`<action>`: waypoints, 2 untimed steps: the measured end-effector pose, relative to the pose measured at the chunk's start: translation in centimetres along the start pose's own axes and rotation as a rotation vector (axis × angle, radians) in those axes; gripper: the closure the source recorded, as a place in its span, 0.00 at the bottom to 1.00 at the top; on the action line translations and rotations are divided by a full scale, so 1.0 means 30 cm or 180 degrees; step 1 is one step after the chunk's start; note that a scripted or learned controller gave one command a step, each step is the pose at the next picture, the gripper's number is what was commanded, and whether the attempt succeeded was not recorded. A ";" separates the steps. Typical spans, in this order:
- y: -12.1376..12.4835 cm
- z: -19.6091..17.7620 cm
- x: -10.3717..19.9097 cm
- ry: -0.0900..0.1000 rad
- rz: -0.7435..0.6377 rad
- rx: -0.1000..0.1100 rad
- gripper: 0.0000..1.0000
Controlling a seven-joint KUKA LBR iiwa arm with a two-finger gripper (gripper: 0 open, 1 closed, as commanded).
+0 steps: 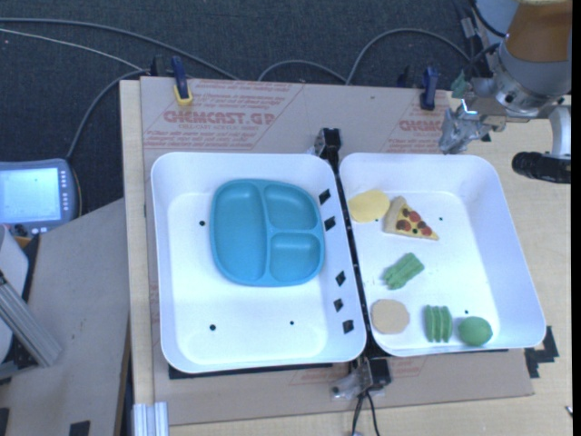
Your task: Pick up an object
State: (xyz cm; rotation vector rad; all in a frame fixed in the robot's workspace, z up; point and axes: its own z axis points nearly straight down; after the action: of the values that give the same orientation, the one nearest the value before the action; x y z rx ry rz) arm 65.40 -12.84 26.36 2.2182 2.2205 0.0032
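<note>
Two white bins on the desk: left bin (182, 334), right bin (508, 243). Left bin: one blue divided plate (268, 232). Right bin: six toy food pieces, namely one yellow round piece (368, 206), one pizza slice (409, 220), one tan disc (390, 316), and three green items: (402, 271), (438, 323), (475, 331). Two blue clamps at the board's far edge: (181, 80), (428, 87).

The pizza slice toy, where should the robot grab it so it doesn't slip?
Probably across its two long straight edges, near the middle, coming straight down from above. The pizza slice lies flat in the right bin, crust end toward the yellow disc, tip pointing right. Its sides narrow toward the tip, so a mid-body pinch seems safer. The gripper hangs above the bin's far edge.
</note>
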 end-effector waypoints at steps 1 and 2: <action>-0.027 0.050 0.167 0.0009 -0.0013 0.0023 1.00; -0.042 0.036 0.322 0.0010 -0.0014 0.0018 1.00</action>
State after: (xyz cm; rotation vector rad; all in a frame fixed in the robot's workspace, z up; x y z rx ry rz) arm 64.12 -3.20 25.27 2.2179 2.2297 0.0005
